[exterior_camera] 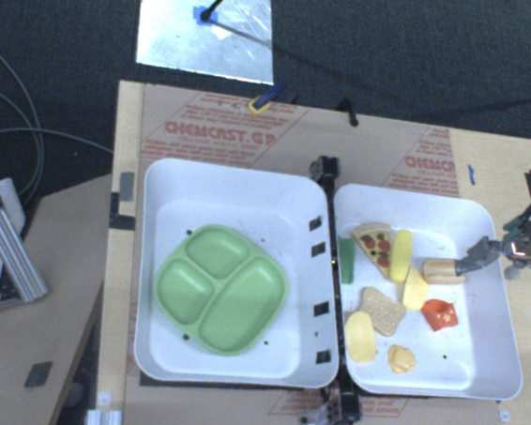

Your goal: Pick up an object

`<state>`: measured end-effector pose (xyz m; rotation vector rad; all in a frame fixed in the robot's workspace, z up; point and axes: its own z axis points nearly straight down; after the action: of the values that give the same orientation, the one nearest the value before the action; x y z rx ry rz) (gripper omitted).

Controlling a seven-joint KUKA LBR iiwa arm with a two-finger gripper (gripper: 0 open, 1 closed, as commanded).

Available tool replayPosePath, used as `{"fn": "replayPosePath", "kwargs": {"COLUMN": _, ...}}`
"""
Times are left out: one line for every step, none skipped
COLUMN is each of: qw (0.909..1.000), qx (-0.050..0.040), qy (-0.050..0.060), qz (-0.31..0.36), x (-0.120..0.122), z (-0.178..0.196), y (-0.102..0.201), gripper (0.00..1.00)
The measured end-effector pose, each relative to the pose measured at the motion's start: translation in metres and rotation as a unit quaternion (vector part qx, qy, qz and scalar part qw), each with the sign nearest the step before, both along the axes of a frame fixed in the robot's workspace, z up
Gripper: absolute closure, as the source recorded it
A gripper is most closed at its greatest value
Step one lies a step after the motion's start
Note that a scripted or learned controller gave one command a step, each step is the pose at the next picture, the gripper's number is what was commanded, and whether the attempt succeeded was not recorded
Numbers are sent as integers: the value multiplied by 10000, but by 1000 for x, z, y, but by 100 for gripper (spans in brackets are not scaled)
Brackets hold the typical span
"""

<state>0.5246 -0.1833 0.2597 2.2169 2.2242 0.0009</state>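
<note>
The right bin (pixel 489 372) holds several toy foods. Among them are a pizza slice (pixel 373 240), a yellow corn cob (pixel 400 254), a tan cylinder (pixel 439 269), a pale yellow wedge (pixel 415 290) and a red piece (pixel 440 315). Nearer the front lie a tan bread slice (pixel 384 311), a yellow lump (pixel 360 338) and a small orange-yellow piece (pixel 401 359). A green stick (pixel 345 260) lies along the bin's left wall. My gripper (pixel 483 250) reaches in from the right edge, low over the bin, its tip just right of the tan cylinder. Nothing visible is held.
The left bin (pixel 183 189) holds a green divided plate (pixel 222 289). A black divider with clips (pixel 327 270) runs between the bins. Cardboard sheets lie under both bins. A shiny metal sheet (pixel 208 22) lies on the floor behind the bench.
</note>
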Motion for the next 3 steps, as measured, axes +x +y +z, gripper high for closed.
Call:
{"fn": "replayPosePath", "kwargs": {"qw": 10000, "qx": 16, "qy": 24, "qz": -7, "x": -39, "z": -69, "y": 38, "gripper": 0}}
{"fn": "replayPosePath", "kwargs": {"qw": 10000, "qx": -1, "qy": -21, "qz": 16, "x": 8, "z": -178, "y": 59, "gripper": 0}}
{"fn": "replayPosePath", "kwargs": {"qw": 10000, "qx": -1, "qy": -56, "qz": -2, "x": 9, "z": -161, "y": 57, "gripper": 100}}
